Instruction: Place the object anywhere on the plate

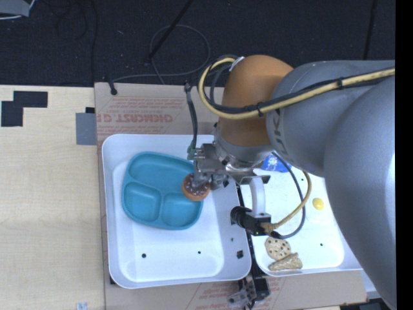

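Counter [45, 192] bare on left | plate [158, 189] in left bin [168, 263], near half free | hand [199, 185] at plate's right edge, closed on brown object [195, 190] | right bin [322, 250]: cookies [281, 254] near edge

The right bin [326, 254] serves as the landmark: inside it, near its front edge, a round speckled cookie [276, 246] lies touching a pale, tan, wedge-shaped piece [286, 262] just in front of it, while a small yellow ball [317, 204] sits farther back toward the bin's right side, well apart from both. A blue-and-white thing [275, 164] shows at the bin's back left corner, too hidden to identify. The left bin [164, 263] lies side by side with it, both resting on brown printed cardboard [139, 112] over a light wooden bench [48, 205].
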